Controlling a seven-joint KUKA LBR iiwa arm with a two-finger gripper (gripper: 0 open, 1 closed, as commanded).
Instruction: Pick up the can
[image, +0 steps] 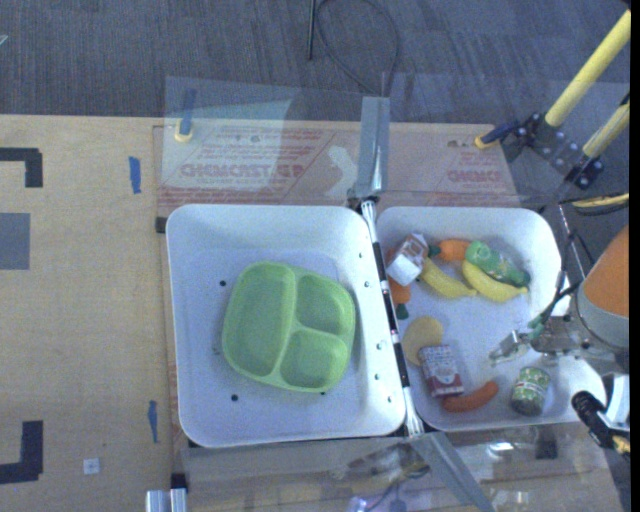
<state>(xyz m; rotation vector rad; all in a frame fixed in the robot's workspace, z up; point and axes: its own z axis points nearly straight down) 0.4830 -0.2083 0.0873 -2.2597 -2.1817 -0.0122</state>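
The can (530, 390) stands upright in the right bin (548, 232), near its front right corner. Its label is green and its lid faces the camera. A sausage (471, 398) lies just to its left, and a red packet (441, 368) sits further left.

The hand (513, 345) is above and slightly left of the can, low over the bin floor. Its fingers appear spread, with nothing between them. The hand is released and does not touch the can.

Handling notes, as judgement:
- The can is rigid and will not deform under grip pressure.
- Its wall is smooth and curved, so it may slip or roll out if the fingers close off-centre.
- It is probably moderately heavy for its size.

Recommended grip: straddle the can from above and close on opposite sides of the wall, across the middle and below the rim.

Clearance is limited. The bin wall is close on the right, and the sausage is close on the left.

The left bin (190, 250) holds a green tray (289, 327).
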